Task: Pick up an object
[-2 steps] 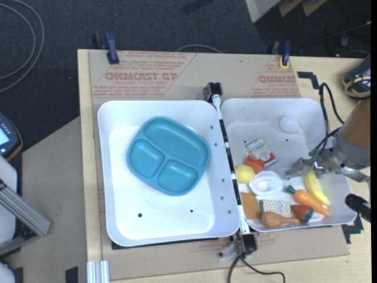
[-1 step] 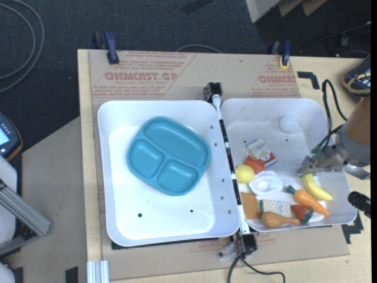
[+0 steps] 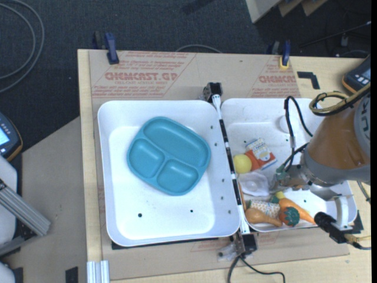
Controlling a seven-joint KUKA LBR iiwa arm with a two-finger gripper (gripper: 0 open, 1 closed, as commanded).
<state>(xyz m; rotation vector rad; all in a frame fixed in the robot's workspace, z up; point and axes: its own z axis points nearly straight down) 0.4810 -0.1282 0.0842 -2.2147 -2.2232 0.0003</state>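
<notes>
Arm (image 3: 339,140) low over right bin (image 3: 259,108), wrist down among clutter near carrot (image 3: 294,210), lemon (image 3: 242,163), packet (image 3: 260,152), prob. hunting a pick. Gripper (image 3: 281,180) state: can't tell. Blue plate (image 3: 169,155) sits alone, left bin (image 3: 112,158).

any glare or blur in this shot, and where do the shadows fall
Camera view: lighting is even, with mild washout on the white floor of the left bin; the blue divided plate is sharp, casting a thin shadow along its lower edge; the arm looks soft, and it shades the right bin near the small toys, which are too coarse to make out clearly.
</notes>
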